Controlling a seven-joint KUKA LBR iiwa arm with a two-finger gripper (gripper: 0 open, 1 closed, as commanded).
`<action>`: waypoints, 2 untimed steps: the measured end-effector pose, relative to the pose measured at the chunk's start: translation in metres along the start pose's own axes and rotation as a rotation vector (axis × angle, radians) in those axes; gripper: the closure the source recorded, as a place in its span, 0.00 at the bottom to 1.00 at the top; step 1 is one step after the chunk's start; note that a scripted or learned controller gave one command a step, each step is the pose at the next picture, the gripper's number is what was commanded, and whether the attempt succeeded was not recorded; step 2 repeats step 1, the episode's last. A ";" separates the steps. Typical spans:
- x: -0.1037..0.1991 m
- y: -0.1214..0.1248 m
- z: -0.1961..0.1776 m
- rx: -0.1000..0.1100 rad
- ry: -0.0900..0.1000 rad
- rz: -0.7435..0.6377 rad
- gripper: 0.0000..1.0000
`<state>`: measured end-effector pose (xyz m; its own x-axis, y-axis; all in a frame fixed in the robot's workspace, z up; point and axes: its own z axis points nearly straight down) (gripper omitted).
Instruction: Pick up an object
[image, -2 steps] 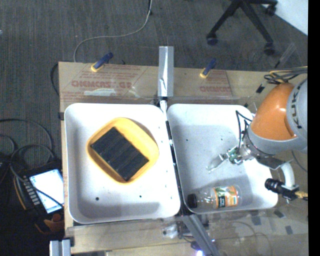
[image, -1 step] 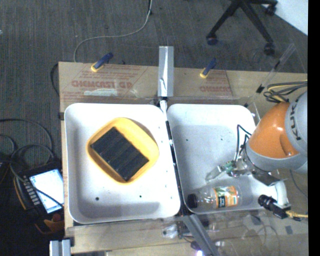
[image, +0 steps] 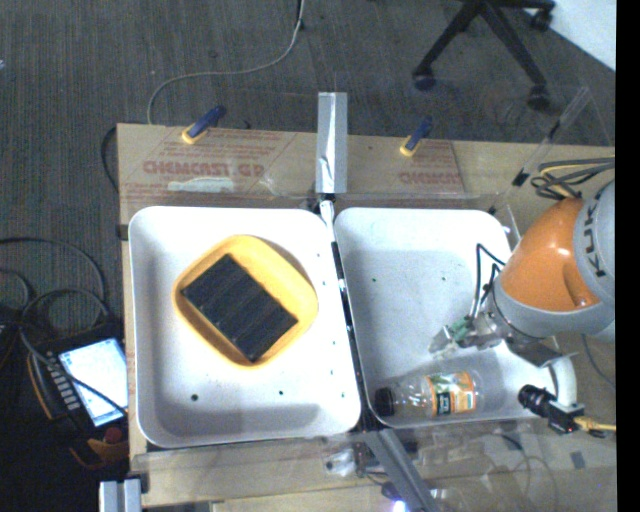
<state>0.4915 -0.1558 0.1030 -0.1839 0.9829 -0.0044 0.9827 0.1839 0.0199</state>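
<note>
Worktop (image: 200, 165): a brown board seen from above, with two white bins side by side on it.
Left bin (image: 160, 400): it sits in the left middle of the frame. A yellow dish (image: 290, 270) lies in it, and a dark ribbed pad (image: 240, 307) lies tilted on the dish.
Right bin (image: 410, 250): it sits right of the middle, touching the left bin along one edge.
Bottle (image: 432, 394): a clear plastic bottle with an orange label and a dark cap. It lies on its side at the lower edge of the right bin, cap pointing left.
Arm (image: 555, 275): grey with a big orange band, it comes in from the right side of the frame.
Claw (image: 462, 335): it hangs low over the right bin, just above the bottle in the frame. I cannot tell its state.
Clamps: two blue and yellow clamps (image: 203, 124) sit at the top edge of the worktop.
</note>
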 end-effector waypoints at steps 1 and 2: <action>0.000 0.000 0.000 0.000 0.000 0.000 0.00; 0.000 0.000 0.000 0.000 0.000 0.000 0.00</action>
